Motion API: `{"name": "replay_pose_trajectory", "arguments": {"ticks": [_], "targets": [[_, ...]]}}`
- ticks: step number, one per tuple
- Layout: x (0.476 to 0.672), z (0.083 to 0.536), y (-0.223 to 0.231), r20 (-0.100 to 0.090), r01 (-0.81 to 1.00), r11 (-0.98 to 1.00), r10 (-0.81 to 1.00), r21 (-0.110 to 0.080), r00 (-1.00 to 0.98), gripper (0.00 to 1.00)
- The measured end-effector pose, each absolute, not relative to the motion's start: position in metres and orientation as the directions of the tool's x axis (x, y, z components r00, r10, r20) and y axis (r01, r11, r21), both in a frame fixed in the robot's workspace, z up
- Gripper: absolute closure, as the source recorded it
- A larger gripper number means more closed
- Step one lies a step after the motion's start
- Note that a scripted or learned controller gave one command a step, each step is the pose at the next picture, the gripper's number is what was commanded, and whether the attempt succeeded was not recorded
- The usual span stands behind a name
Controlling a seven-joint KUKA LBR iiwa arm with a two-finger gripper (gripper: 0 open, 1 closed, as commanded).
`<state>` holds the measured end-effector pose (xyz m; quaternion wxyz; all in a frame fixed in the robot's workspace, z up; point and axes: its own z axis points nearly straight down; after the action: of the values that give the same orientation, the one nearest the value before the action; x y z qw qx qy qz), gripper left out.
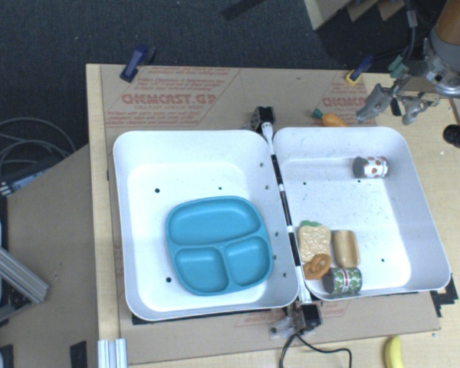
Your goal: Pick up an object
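Observation:
My gripper point(391, 106) hangs above the far edge of the right bin point(414, 205), fingers spread open with nothing between them. Below it in that bin lies a small grey and red-white can point(369, 167). At the bin's near left corner sit a sandwich-like toast piece point(314, 240), a brown bread roll point(344, 248), an orange pretzel point(319, 265) and a green can point(343, 280). A blue divided plate point(218, 244) lies in the left bin point(146, 205).
An orange item point(331, 119) lies on the bench just behind the right bin. A blue clip point(136, 61) is at the bench's far left corner. A yellow object point(395, 353) sits at the near right edge. Cables lie on the floor to the left.

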<state>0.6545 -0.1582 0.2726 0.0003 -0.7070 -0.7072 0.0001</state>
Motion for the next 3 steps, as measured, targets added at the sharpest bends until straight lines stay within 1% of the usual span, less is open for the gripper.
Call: {"name": "replay_pose_trajectory", "arguments": {"ticks": [1, 2, 3], "targets": [[0.646, 0.110, -0.209, -0.010, 1.000, 0.002, 1.000, 0.021, -0.002, 0.00], [0.651, 0.105, -0.193, -0.012, 1.000, 0.002, 1.000, 0.024, -0.001, 0.00], [0.661, 0.085, -0.146, 0.000, 1.000, 0.002, 1.000, 0.003, -0.002, 0.00]]}}
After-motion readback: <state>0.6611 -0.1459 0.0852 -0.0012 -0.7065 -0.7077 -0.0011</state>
